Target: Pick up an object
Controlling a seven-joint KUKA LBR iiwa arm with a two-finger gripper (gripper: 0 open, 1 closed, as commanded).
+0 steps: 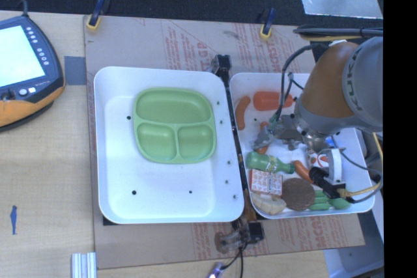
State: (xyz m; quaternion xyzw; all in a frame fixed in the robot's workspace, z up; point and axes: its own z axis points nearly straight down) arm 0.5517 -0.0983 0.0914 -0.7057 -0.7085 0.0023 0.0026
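the tool (281, 133) hung low in the right bin (242, 84), reaching for the clutter. i couldn't tell its state. next it needed one item squarely between.

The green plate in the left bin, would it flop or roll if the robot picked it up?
The green plate looks like moulded plastic with three sections, so it is probably stiff and light. It lies flat in the left bin, so rolling seems unlikely. Its smooth, low rim may slip from two fingers.

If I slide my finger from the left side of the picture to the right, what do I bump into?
Tablet screen → left bin → green divided plate → right bin → orange sausage → robot arm.
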